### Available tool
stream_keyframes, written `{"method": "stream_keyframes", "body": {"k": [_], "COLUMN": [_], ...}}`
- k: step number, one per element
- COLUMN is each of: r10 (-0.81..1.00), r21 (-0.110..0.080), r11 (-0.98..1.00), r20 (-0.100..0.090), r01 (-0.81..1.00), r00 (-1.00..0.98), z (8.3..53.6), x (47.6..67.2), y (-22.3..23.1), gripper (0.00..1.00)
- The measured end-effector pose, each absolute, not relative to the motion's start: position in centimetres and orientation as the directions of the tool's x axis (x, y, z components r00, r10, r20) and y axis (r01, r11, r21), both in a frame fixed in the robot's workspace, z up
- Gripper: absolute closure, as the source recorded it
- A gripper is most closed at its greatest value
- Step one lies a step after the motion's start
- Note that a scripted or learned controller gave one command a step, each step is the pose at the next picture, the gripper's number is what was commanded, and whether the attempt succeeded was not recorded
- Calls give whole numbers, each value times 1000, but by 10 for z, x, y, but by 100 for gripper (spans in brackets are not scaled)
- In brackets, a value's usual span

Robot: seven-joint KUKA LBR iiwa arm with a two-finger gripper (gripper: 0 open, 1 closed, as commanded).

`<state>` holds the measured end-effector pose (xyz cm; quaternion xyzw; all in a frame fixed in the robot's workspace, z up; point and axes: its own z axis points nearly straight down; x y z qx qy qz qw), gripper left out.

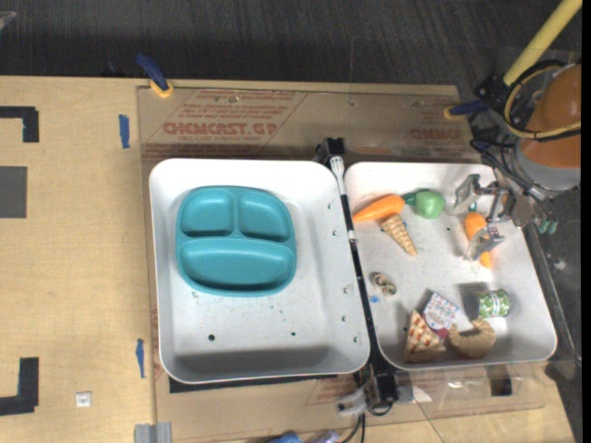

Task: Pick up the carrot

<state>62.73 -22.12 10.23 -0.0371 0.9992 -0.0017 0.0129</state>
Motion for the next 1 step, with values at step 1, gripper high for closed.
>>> {"method": "stream_keyframes", "body": {"k": [1], "r10": [-186], "r21": [-3], "r11": [983], "r20": [-12], "r01": [-186], "r00": [-983], "z": [88], "x": [637], "y": [-222], "gripper": [0]}}
